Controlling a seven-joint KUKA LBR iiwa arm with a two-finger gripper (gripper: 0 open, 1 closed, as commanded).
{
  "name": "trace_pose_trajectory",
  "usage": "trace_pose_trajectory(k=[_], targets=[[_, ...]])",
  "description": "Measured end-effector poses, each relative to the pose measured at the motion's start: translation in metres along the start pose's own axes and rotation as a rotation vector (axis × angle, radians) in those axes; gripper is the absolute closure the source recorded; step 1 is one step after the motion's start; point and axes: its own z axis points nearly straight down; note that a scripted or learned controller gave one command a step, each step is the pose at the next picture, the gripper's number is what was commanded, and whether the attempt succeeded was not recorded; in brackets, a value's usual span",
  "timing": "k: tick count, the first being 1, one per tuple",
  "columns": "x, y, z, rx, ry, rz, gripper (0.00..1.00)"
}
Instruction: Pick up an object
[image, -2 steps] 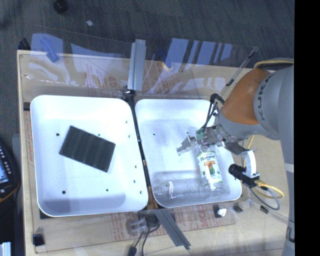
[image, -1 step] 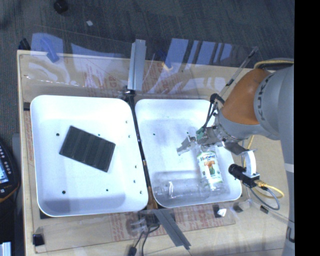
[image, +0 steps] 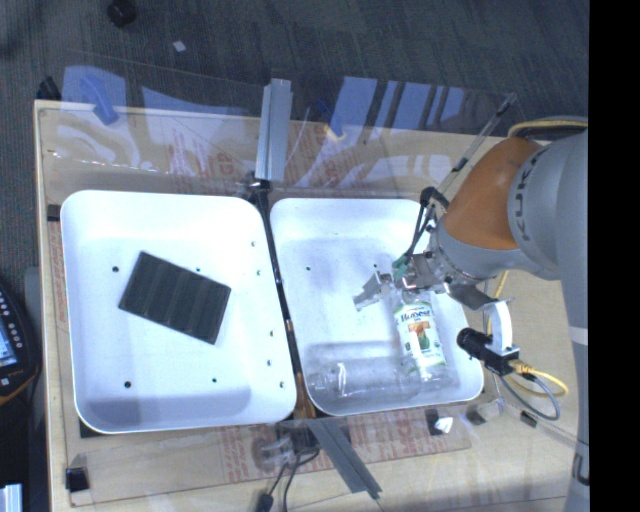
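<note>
left bin (image: 85, 225): slab (image: 175, 296) | right bin (image: 320, 225): bottle (image: 421, 340), tumbler (image: 360, 376) in front

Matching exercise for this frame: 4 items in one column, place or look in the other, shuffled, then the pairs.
Items:
1. dark ribbed slab
2. labelled bottle
3. clear plastic bottle
4. gripper

Descriptions:
A. lying on its side along the near wall of the right bin
B. lying flat in the left bin
C. over the middle of the right bin, just above the white-and-green label
D. lengthwise in the right bin, cap end toward the gripper

Pairs: 1-B, 2-D, 3-A, 4-C
</note>
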Motion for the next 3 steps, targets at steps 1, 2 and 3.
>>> trace_pose_trajectory(k=[1,2,3], targets=[[0.0000,0.0000,0.0000,0.000,0.000,0.000,0.00],[0.0000,0.0000,0.0000,0.000,0.000,0.000,0.00],[0.0007,0.0005,-0.0097,0.002,0.001,-0.003,1.00]])
